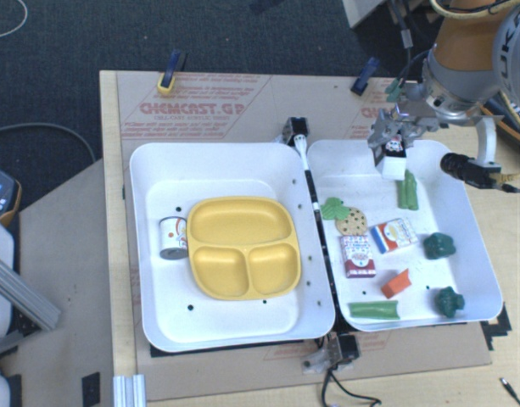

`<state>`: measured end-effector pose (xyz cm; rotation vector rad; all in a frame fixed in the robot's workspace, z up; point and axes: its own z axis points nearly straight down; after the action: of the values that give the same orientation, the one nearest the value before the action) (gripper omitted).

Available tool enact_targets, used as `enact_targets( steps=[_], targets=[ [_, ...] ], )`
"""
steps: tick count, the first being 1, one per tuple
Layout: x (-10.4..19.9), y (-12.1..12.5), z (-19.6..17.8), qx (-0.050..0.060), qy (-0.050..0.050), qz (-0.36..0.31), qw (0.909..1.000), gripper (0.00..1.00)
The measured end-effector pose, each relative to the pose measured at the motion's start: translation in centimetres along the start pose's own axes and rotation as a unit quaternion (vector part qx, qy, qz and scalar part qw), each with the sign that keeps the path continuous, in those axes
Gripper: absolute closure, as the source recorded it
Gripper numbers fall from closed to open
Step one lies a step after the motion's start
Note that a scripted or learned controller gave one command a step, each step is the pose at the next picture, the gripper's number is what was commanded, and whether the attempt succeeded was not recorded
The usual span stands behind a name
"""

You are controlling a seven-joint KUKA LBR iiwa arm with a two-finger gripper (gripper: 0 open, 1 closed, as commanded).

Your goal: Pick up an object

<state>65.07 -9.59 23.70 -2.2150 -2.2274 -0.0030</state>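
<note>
My gripper [394, 149] hangs over the far part of the right bin [476, 227]. A small white block [394, 166] with a dark top sits between its fingertips, lifted off the bin floor. Just right of and below it lies a long green piece [408, 192]. Further toward the front of the same bin are a green leaf shape [333, 208], a speckled cookie [353, 220], a blue, red and white carton [392, 235], a red and white box [358, 255], an orange wedge [396, 283], two dark green lumps [438, 245] [448, 301] and a green pod [374, 310].
The left bin [149, 185] holds a yellow divided plate [243, 246] and a small can [171, 237] lying on its side to the plate's left. A black ridge [315, 219] runs where the two bins meet. Clamps [169, 73] [365, 75] sit on the board's far edge.
</note>
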Motion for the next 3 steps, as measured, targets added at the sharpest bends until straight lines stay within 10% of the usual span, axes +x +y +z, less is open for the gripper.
enact_targets(
  steps=[2,3],
  targets=[
    [10.3,-0.7,1.8,0.003,0.0,0.0,1.0,1.0],
    [10.5,0.1,0.2,-0.002,-0.001,0.002,1.0,1.0]
  ],
)
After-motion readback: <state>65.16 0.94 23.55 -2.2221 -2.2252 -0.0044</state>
